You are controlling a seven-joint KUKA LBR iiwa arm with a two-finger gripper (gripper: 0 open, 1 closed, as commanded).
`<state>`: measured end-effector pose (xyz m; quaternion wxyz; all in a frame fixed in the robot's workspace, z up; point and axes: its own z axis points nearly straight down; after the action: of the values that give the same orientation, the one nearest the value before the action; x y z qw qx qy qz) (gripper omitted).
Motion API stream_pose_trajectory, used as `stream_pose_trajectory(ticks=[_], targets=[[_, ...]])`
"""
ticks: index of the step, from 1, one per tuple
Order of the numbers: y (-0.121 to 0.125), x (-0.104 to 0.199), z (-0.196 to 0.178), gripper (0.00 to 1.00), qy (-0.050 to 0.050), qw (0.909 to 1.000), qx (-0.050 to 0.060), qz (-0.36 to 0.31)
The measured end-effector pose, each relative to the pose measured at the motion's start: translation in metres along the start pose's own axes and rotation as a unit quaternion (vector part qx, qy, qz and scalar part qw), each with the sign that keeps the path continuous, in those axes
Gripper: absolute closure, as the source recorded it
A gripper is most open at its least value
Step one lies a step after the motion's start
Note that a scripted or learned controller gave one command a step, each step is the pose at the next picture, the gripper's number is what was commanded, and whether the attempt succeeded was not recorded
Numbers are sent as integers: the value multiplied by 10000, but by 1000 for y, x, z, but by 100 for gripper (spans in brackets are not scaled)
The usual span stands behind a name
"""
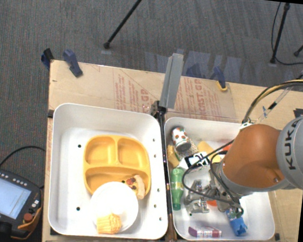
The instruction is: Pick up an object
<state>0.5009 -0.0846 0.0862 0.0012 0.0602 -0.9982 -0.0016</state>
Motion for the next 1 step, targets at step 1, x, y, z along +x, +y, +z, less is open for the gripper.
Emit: stream_pose_trajectory(ticks=[1], targets=[[0, 8, 0, 100, 6, 9818, 7, 1901]])
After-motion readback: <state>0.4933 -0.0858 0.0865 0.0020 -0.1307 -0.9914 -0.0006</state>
